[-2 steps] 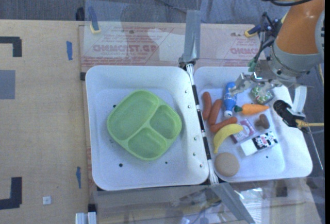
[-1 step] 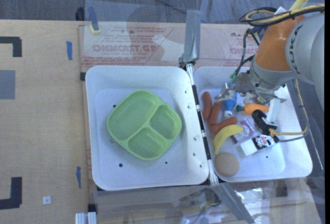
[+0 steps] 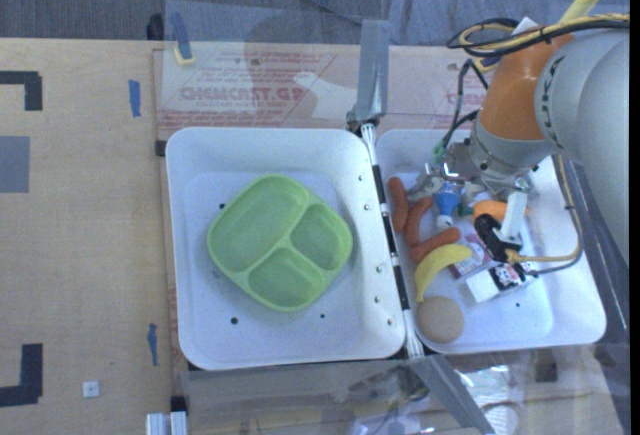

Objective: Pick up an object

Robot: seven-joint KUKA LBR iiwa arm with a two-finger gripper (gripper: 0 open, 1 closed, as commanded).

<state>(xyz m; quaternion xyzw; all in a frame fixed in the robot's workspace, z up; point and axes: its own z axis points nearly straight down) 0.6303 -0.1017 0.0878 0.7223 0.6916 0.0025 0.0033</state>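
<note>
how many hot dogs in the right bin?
2. One sausage lies along the bin's left wall; another lies just above the banana. The arm may hide more.

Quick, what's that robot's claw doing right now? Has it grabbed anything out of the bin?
Gripper: low over the toys in the right bin; whether it is open, closed or holding something cannot be told.
</note>
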